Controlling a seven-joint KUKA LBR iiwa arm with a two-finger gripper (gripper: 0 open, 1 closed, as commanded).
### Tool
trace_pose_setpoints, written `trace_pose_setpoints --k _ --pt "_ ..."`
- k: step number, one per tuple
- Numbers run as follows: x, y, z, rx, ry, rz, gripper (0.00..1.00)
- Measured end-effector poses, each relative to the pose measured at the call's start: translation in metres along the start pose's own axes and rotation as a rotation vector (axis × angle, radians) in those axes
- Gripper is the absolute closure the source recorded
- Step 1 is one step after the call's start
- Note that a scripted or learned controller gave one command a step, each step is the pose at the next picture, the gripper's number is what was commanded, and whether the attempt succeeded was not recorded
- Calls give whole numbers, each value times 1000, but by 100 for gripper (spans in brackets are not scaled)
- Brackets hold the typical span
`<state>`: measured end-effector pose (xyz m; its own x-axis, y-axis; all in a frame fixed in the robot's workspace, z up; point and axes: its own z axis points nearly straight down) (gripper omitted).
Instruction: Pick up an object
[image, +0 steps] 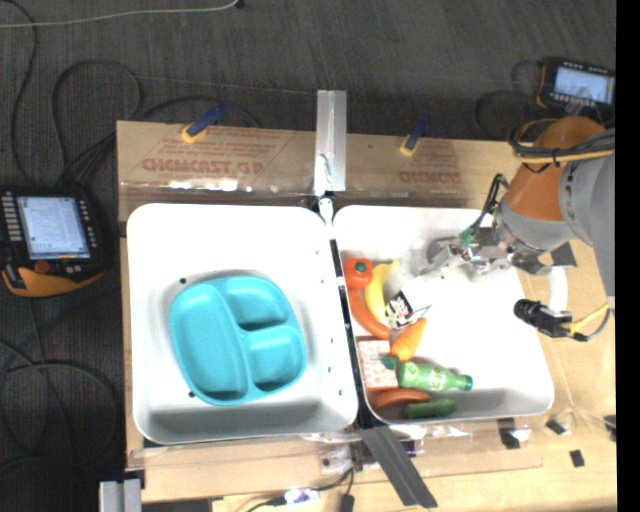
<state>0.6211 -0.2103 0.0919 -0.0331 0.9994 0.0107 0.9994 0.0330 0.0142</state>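
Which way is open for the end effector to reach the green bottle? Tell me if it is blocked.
Probably yes, from above. The green bottle lies on top of the pile in the right bin, nothing over it. The end effector hangs above the same bin, bare floor between them. Close neighbours may crowd the grasp.

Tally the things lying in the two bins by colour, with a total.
Turquoise: 1, the divided plate
Orange: 2, curved piece and carrot
Yellow: 1, banana
Green: 2, bottle and pod
Red: 1, box
Total: 7
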Motion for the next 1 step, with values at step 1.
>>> trace_pose_setpoints --k 1 --pt "-1 52 0 24 8 9 0"
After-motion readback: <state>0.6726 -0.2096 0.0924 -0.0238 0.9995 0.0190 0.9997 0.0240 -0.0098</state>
